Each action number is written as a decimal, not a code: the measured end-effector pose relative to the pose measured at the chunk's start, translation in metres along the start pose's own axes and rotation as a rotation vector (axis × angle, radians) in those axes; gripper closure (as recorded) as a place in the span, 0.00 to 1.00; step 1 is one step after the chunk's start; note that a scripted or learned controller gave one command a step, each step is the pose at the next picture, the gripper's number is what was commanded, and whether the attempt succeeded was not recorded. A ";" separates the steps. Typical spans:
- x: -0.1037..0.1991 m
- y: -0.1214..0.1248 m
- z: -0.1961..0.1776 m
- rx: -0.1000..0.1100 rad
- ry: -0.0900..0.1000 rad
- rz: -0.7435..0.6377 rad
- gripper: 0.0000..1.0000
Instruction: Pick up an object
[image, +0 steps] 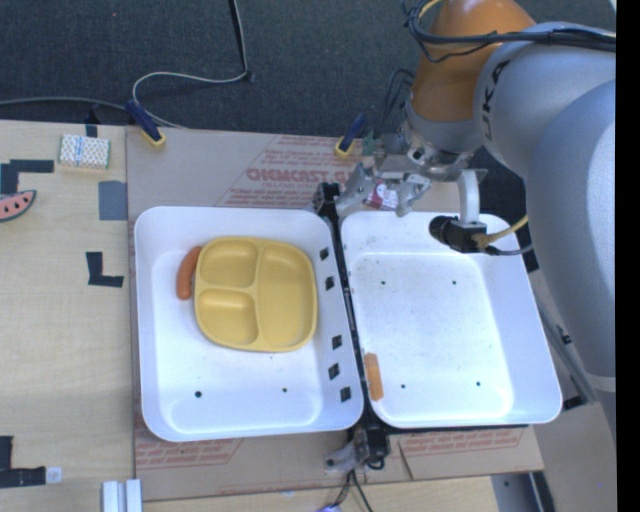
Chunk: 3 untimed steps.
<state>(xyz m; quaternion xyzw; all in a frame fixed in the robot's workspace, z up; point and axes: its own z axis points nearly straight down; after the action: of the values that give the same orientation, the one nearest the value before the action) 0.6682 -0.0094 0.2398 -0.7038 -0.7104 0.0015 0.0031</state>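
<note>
1. Grey arm with the orange band (455, 60) reaches in from the right, and its hand (385, 195) hangs over the far rim of the right bin (520, 330), close to where the two bins meet.
2. Something small and reddish sits right at the hand, but it is too blurred to name; whether the hand is spread, pressed together or pinching anything, I cannot tell.
3. Down and to the left of the hand, the left bin (170, 400) holds a yellow divided plate (255, 293).
4. An orange sausage-shaped piece (186, 274) lies touching that plate's left edge, on the side away from the hand.
5. Well below the hand, a second small orange piece (373, 376) rests in the right bin against its left wall.
6. Cardboard (270, 172) lies under both bins on the desk (50, 330).
</note>
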 end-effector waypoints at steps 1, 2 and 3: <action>0.020 0.000 -0.116 -0.009 -0.003 0.007 0.00; 0.081 -0.001 -0.245 -0.008 -0.003 0.007 0.00; 0.144 -0.002 -0.239 -0.005 -0.003 0.007 0.00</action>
<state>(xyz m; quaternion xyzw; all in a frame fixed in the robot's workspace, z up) 0.6661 0.1339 0.4789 -0.7062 -0.7080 0.0004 0.0003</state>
